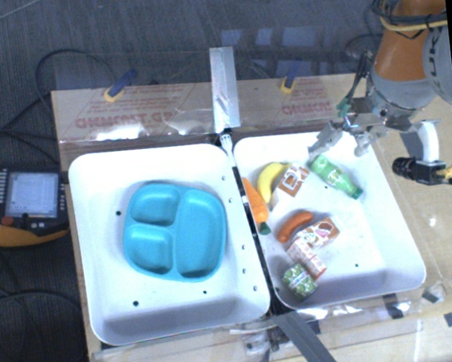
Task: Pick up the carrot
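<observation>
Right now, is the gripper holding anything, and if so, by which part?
Nothing is held. The gripper hangs over the right bin's far edge, above the green bottle, with nothing between its fingers. The carrot lies untouched against that bin's left wall.

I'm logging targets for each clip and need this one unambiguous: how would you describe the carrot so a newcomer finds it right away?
Start at the right bin and look along its left wall, next to the divider between the bins. The carrot lies there lengthwise, just left of the banana. It is a slim orange stick with a green tip at its near end, unlike the shorter, reddish sausage nearby.
</observation>
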Controlling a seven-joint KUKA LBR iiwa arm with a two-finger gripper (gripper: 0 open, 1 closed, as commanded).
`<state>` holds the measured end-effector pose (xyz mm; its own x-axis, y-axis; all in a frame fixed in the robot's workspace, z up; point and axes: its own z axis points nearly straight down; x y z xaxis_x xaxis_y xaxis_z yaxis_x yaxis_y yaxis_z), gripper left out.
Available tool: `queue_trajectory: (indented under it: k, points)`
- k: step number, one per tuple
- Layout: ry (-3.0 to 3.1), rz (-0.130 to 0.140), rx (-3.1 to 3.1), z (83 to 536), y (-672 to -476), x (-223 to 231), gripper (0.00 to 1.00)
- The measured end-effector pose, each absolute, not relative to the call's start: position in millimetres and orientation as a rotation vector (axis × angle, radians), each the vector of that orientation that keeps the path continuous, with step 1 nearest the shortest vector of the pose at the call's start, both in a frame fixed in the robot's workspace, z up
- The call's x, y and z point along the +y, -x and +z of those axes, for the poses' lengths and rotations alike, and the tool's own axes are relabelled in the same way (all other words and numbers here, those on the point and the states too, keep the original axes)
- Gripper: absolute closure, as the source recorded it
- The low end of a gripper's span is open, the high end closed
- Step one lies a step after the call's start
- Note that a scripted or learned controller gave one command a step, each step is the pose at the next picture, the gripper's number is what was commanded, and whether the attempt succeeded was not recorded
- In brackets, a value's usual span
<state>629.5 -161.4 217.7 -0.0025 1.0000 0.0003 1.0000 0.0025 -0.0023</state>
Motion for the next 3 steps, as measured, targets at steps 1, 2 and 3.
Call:
queue_trajectory:
  k: [1,2,3]
  points:
    - [2.231,-0.026,-2.243,119,-622.5,-129,0.0]
    - [2.318,-0.061,-2.199,111,-577.3,-103,0.0]
    - [2.309,-0.082,-2.205,127,-581.7,-97,1.0]
